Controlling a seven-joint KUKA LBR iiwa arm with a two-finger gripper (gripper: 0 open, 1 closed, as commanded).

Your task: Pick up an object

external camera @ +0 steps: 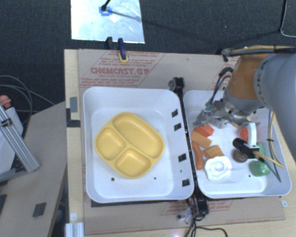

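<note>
My gripper [207, 115] hangs low over the far left part of the right bin [227, 189], reaching in from the right under the grey wrist and its orange band. Just in front of it lies a red-orange block [203, 130], very close to the gripper's tip; whether they touch I cannot tell. Nearer the camera lie a tan-orange block [200, 140], a long orange piece [197, 156], a tan square [215, 151] and a white round toy [218, 168]. A green piece [259, 168] and a red piece [244, 132] lie to the right.
The left bin [96, 181] holds a yellow divided plate [129, 144]. A black-clipped divider [183, 132] separates the two bins. The arm's bulk covers the right bin's far right corner. A brown disc [240, 157] lies near the green piece.
</note>
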